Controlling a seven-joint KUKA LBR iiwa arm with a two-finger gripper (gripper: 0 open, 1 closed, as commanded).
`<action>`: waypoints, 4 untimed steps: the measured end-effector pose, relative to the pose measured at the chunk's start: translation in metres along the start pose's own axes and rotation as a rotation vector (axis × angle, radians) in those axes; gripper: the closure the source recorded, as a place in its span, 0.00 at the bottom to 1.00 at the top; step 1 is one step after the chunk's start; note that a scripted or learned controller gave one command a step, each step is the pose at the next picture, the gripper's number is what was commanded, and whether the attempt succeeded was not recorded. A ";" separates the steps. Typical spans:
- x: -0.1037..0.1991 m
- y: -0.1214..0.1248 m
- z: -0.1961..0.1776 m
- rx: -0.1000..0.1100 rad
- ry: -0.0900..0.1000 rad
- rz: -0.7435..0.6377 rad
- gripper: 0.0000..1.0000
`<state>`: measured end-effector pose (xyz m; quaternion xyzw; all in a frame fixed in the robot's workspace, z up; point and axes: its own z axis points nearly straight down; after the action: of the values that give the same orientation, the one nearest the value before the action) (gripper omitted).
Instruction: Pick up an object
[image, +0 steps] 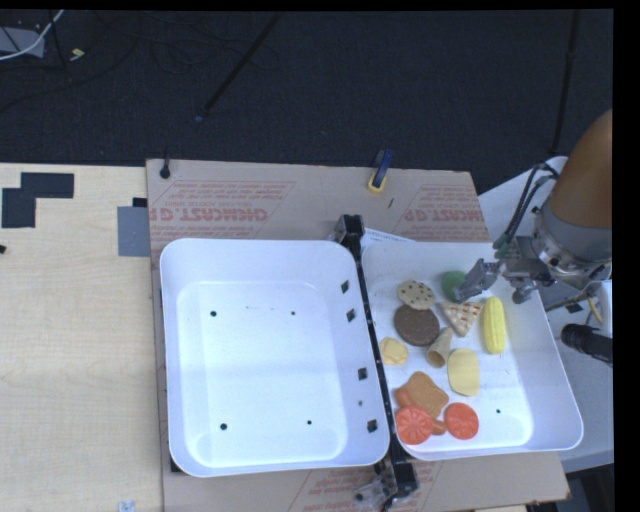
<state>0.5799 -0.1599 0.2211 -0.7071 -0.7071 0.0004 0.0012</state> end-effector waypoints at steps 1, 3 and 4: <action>-0.054 0.024 0.097 -0.002 -0.001 0.000 0.00; 0.071 0.064 0.128 0.002 -0.013 0.005 0.00; 0.068 0.032 0.127 -0.019 -0.007 0.000 0.00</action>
<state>0.6114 -0.0915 0.0941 -0.7072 -0.7069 -0.0038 -0.0079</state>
